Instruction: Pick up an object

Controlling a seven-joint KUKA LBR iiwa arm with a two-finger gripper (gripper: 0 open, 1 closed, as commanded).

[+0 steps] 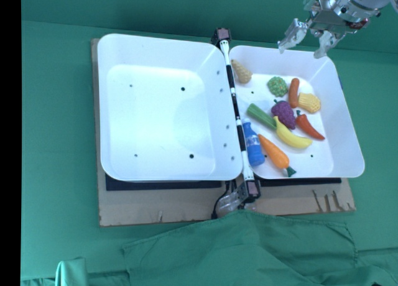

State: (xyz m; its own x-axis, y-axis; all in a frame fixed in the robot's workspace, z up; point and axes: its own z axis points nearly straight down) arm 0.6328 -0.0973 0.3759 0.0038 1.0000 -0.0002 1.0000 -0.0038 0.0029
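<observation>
My claw [308, 41] hangs wide open and holds nothing, up at one o'clock over the right bin [348, 154]. The toy foods [286, 114] lie bunched inside it, easy to reach.

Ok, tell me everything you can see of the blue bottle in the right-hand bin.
The small blue plastic-looking bottle lies on its side in the right white shallow bin, against that bin's left wall beside the central divider. Its whitish cap end points toward the far side of the bin, and a paler label band wraps its middle. A shiny orange toy carrot lies just to its right, close or touching; I cannot tell which. A green stalk-shaped toy vegetable lies just beyond its cap.
</observation>
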